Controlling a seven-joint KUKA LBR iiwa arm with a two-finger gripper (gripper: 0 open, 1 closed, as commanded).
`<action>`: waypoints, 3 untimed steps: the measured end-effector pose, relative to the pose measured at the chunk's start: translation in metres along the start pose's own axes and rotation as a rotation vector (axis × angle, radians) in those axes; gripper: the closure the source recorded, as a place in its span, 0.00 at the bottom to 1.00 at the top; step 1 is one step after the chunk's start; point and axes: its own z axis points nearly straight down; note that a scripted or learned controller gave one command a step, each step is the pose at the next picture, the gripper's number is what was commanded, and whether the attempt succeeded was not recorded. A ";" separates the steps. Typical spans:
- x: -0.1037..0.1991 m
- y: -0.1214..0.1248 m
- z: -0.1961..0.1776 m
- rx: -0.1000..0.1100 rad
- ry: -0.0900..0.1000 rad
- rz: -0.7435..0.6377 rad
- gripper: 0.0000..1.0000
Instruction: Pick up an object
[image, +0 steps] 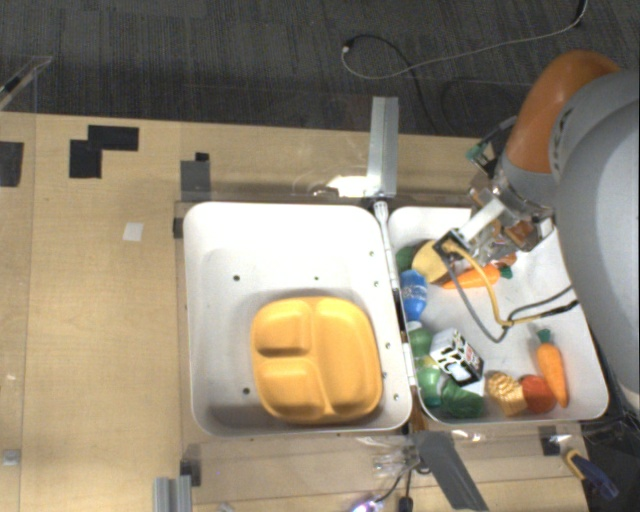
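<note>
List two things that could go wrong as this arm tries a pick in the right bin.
1. The end effector hovers over a yellow item and an orange item lying close together in the right bin; it might nudge both and grip neither.
2. Toward the front, the black-and-white cube rests against green toys, so a pick there may drag neighbours.

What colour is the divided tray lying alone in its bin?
The divided tray is plain yellow, clearest in the camera view.
</note>
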 end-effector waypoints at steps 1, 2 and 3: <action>0.011 -0.066 -0.014 0.002 -0.003 0.107 1.00; 0.026 -0.020 -0.038 0.001 0.001 0.404 1.00; 0.027 -0.020 -0.046 0.003 -0.001 0.403 1.00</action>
